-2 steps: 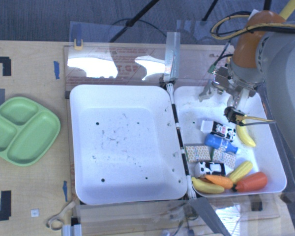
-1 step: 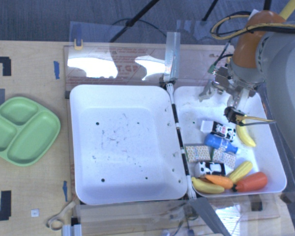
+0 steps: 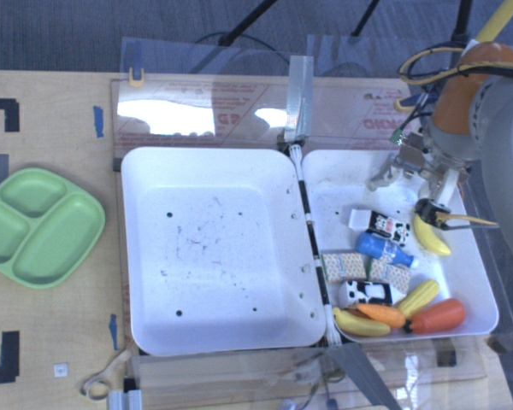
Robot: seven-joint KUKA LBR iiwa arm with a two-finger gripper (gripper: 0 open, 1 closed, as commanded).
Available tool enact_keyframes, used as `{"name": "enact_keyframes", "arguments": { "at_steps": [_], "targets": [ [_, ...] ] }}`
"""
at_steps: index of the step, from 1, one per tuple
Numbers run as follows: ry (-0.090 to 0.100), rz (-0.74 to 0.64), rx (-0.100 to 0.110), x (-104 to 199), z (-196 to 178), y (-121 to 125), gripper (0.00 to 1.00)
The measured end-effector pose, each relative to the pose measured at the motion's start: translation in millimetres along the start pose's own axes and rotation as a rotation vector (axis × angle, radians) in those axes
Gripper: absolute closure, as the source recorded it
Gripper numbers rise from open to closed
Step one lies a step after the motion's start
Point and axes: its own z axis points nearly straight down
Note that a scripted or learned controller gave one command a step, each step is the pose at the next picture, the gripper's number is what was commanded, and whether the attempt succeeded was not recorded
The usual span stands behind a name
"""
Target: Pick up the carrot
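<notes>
1. Even, bright overhead light; colours read clean, no dim corners.
2. Strong white glare on the clear plastic back panel (image 3: 201,114) behind the bins, a blown-out streak across its left half.
3. The left shallow white bin (image 3: 137,229) is near overexposed; its floor shows only faint scuffs and a few dark dots.
4. Shadows are soft and short: thin dark edges under the bin rims and under the green divided plastic plate (image 3: 38,227) on the wooden worktop (image 3: 51,331).
5. Overall slightly soft, low resolution; small labels unreadable.
6. The grey arm with orange band (image 3: 487,101) is blurry at the right edge.
</notes>
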Motion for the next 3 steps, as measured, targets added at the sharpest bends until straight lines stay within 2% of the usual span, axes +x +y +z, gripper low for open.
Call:
{"name": "enact_keyframes", "arguments": {
  "at_steps": [1, 2, 3],
  "targets": [
    [-0.001, 0.529, -0.012, 47.3, -1.2, -36.9, 0.0],
    [0.005, 0.437, -0.018, 67.7, -43.6, -43.2, 0.0],
    [0.005, 0.434, -0.018, 69.5, -53.7, -43.6, 1.0]
  ]
}}
